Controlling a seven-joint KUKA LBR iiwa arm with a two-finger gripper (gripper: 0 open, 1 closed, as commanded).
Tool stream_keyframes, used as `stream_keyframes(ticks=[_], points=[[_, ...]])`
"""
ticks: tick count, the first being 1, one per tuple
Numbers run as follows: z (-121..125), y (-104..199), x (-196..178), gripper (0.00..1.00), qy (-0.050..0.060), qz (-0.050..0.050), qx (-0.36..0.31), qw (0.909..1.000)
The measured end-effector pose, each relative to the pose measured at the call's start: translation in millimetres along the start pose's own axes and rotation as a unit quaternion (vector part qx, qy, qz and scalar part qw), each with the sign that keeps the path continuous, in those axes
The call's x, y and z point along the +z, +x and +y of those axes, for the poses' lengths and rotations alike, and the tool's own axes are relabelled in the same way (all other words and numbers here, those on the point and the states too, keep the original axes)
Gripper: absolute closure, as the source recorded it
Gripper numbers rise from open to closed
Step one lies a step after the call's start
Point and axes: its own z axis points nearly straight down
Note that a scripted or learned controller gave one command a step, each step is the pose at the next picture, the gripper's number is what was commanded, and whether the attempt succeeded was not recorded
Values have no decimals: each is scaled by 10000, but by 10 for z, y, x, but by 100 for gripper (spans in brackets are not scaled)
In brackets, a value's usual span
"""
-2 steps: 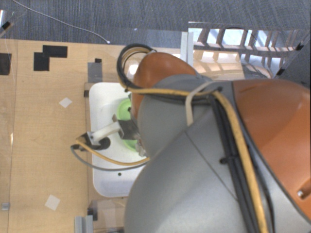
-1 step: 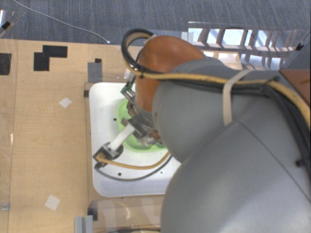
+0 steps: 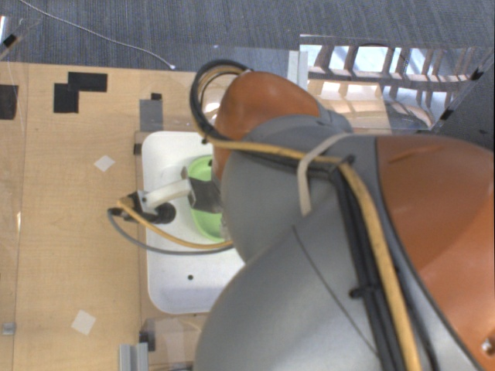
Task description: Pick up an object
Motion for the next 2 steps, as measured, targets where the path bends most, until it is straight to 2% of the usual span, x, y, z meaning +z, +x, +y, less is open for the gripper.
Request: stream_keyframes(ticks=[1,2], points=[[-3,5,-543,100,-8,8,-2519,9678],[223,-50,-289,100,-8,-18,-4905,8714]])
